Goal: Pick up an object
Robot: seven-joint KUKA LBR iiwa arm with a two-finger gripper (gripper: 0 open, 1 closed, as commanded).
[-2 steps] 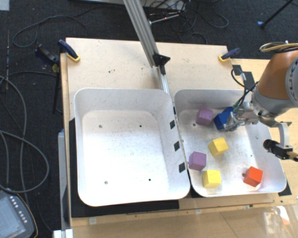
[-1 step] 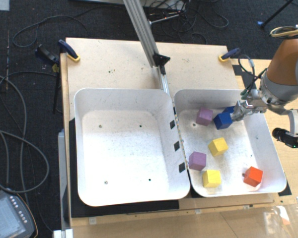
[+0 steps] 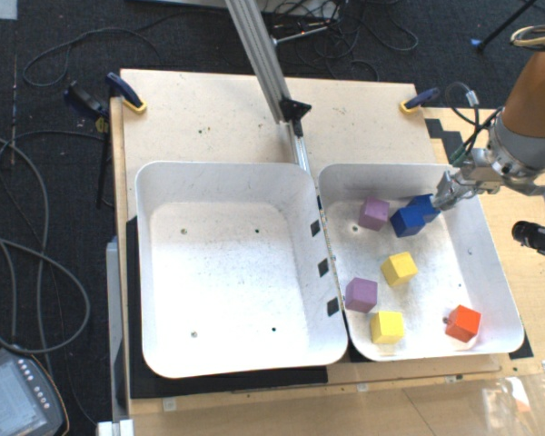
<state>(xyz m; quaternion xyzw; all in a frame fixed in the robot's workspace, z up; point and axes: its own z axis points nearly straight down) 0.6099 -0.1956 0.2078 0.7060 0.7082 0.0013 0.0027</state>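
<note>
The right bin holds several small cubes. A blue cube lies tilted near the bin's back right. A purple cube is just left of it. Further forward are a yellow cube, a second purple cube, another yellow cube and an orange-red cube. My gripper reaches in from the right, low over the bin's back right corner. Its tip meets the blue cube's upper right end. Whether the cube sits inside the grip is unclear from this angle.
The left bin sits beside the right one, and they share a raised middle rim. A slanted metal pole crosses the bench's back. Clamps sit at the back corners. The arm's orange band is at the far right.
</note>
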